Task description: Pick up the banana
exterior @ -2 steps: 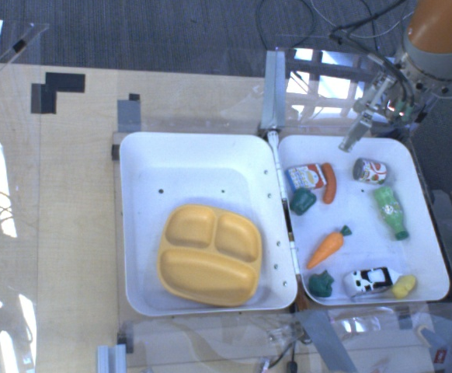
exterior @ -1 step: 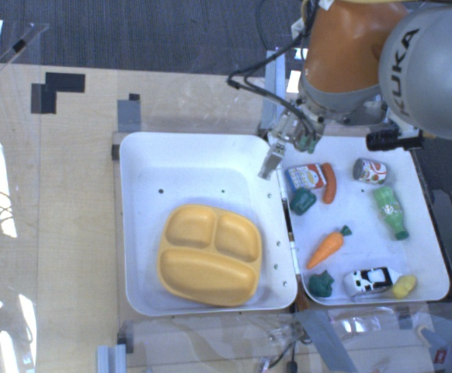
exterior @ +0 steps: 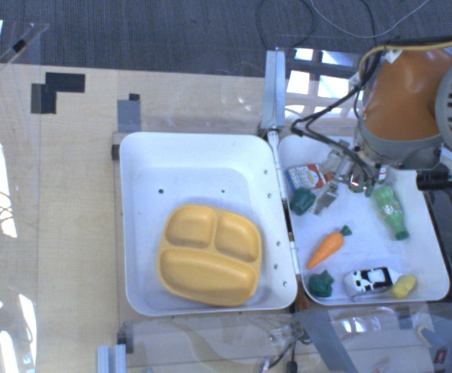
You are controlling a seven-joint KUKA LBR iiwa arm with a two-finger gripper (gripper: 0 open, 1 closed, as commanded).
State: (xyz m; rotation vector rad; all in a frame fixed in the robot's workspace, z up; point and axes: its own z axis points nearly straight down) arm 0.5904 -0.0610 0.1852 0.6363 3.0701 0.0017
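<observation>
You see the gripper (exterior: 333,191) over the upper part of the right bin (exterior: 436,274), hanging from the orange band of the arm (exterior: 401,92), which comes in from 2 o'clock. The metal parts of the gripper point toward 7 o'clock. From this slanted view I cannot tell whether it is wide or narrow, and you can see nothing held in it.

Just beside the gripper, at its 9 o'clock, lies a small carton (exterior: 305,177) with red, blue and white print. At its 8 o'clock, very near the tip, is a dark green toy (exterior: 302,202) against the left wall of the bin. A green bottle (exterior: 389,212) lies at 4 o'clock from the gripper, close to the arm.

Lower in the bin, at 6 o'clock from the gripper, you find a carrot (exterior: 327,247) lying at a slant, with its green top toward 1 o'clock. Below it, in the 7 o'clock corner of the bin, sits a dark green broccoli (exterior: 320,284). To its 3 o'clock is a black and white toy (exterior: 370,280).

The banana (exterior: 404,287) is the small yellow piece touching or almost touching this toy, in the 5 o'clock corner of the right bin. It is well apart from the gripper, at about 5 o'clock from it.

The left bin (exterior: 144,208) holds a yellow divided plate (exterior: 210,255) in its lower half.
</observation>
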